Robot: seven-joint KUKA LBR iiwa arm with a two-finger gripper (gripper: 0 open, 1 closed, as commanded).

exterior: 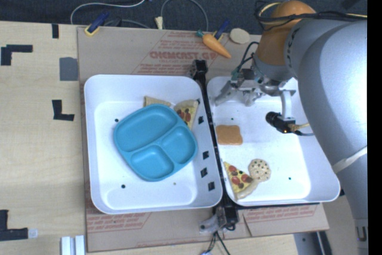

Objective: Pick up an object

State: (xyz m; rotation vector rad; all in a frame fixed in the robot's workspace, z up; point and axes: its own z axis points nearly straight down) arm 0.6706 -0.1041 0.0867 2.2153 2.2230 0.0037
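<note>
Gripper [243, 92], finger state not discernible, hangs over the right bin's [310, 185] far end; nearest candidate, the toast slice [229, 135], lies flat just below it toward the camera, judged light, rigid and thin, best pinched across its opposite edges.

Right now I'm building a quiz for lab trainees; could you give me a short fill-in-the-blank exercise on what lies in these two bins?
1. The blue divided plate lies in the ____ bin.
2. The toast slice, pizza slice and cookie lie in the ____ bin.
3. The toy carrot lies on the cardboard, ____ both bins.
4. The end effector hovers over the ____ bin.

Missing words: left; right; outside; right
</note>
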